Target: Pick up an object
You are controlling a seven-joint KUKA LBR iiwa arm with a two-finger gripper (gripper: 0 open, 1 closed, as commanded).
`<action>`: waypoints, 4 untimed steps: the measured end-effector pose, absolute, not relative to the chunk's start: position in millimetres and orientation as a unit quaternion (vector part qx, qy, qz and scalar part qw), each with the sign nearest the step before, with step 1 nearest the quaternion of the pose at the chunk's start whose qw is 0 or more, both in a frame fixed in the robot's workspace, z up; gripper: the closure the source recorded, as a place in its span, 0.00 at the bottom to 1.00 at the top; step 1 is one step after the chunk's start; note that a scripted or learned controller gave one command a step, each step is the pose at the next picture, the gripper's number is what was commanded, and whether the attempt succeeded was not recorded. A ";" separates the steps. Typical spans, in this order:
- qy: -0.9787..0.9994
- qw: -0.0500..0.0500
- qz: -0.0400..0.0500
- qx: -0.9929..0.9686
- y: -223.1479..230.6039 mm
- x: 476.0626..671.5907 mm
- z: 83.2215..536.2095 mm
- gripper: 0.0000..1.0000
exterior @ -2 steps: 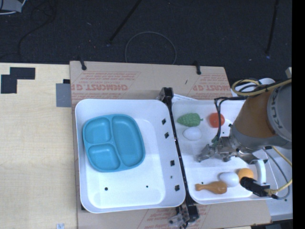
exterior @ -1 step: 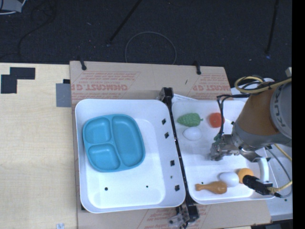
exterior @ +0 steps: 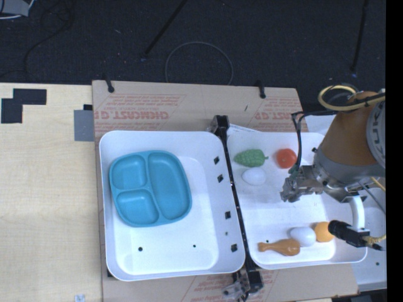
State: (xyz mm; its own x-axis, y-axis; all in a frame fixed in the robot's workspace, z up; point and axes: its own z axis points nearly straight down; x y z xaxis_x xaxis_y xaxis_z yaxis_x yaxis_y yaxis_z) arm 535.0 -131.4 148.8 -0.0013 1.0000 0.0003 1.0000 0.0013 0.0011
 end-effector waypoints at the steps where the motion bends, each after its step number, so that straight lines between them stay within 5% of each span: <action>1: 0.707 0.000 0.001 0.707 -128.4 526.1 200.0 1.00; 2: 0.707 0.001 0.001 0.707 -140.4 527.3 251.6 1.00; 4: 0.709 -0.001 0.000 0.705 -32.5 547.5 258.9 1.00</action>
